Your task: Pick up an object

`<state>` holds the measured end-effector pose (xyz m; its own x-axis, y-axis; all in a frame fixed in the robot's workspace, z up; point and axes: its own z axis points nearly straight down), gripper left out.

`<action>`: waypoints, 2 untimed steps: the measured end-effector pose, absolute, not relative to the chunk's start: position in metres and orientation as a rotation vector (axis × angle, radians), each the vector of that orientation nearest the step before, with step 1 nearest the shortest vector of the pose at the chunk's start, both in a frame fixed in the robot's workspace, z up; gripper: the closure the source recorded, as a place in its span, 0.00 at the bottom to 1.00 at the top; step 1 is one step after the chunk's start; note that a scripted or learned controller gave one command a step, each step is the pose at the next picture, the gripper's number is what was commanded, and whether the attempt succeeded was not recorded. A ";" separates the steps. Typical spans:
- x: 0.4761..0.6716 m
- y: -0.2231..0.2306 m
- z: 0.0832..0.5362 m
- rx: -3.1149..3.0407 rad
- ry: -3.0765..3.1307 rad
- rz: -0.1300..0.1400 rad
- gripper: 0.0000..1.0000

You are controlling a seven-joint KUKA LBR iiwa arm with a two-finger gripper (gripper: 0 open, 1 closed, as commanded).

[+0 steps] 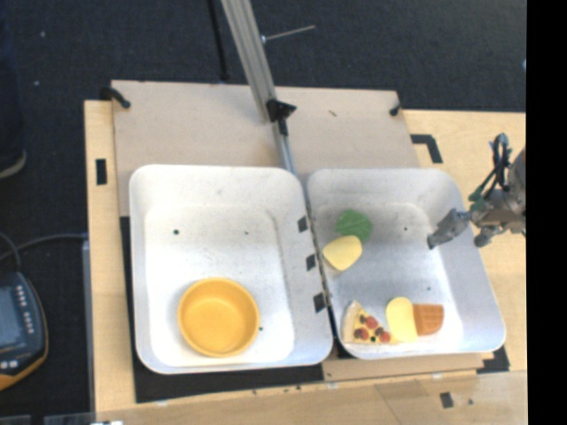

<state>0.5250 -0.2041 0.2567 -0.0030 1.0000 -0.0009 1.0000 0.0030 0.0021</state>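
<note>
Gripper (461, 228): reaching in over the right edge of the right bin; one grey finger (446, 228) is pointing left and down above the bin floor; cannot tell how the jaws are standing; nothing is showing between them.
Right bin (461, 326): white, shallow, sitting on the bench's right half, touching the left bin along its inner edge.
Green object (353, 222): lying near the right bin's left edge, toward the far side.
Pale yellow object (342, 253): resting just beside the green one, on its near side, touching or overlapping it.
Near-edge cluster: a flat item with red spots (366, 326), a yellow piece (400, 319) and an orange-brown piece (429, 318) are lying together, well apart from the gripper.
Left bin (159, 202): holding a yellow bowl (218, 317) upright near its near edge.
Bench (97, 237): light wood, carrying both bins.
</note>
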 end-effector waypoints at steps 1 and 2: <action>0.525 -0.204 0.257 2.217 2.222 0.002 0.00; 0.524 -0.210 0.213 2.222 2.222 -0.004 0.00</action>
<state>0.5238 -0.2105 0.2134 0.0003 1.0000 -0.0011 1.0000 -0.0003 -0.0026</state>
